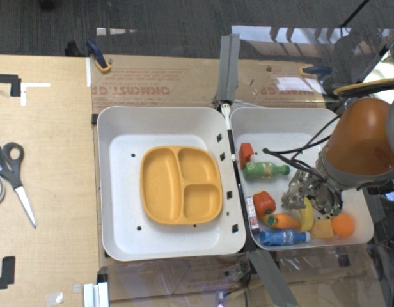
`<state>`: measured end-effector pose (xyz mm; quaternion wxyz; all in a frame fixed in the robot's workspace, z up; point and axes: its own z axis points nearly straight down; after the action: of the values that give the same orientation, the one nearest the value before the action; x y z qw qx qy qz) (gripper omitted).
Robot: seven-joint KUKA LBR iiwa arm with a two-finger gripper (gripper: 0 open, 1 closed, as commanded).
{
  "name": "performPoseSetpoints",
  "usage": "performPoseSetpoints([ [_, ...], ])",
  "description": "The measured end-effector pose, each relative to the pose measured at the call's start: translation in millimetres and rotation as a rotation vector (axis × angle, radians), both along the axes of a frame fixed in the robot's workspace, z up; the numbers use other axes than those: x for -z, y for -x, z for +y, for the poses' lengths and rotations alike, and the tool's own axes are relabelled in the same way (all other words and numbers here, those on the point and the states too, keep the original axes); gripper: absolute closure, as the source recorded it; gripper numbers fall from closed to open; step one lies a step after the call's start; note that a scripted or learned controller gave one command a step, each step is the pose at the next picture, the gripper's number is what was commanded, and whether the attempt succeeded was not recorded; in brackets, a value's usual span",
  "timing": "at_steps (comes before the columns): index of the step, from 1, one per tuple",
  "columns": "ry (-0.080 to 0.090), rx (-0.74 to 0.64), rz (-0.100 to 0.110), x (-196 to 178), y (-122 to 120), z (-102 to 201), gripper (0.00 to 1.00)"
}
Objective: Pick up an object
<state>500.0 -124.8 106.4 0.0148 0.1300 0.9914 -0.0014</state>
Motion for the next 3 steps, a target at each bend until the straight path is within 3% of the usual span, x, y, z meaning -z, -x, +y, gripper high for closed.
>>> performPoseSetpoints([
  [1, -0.005, -0.059, 0.026, -58, -30, -97, 1.0],
  [2, -0.005, -0.059, 0.027, -58, -30, -97, 0.0],
  [3, -0.005, -0.066, 0.025, 7, 15, -63, 0.0],
])
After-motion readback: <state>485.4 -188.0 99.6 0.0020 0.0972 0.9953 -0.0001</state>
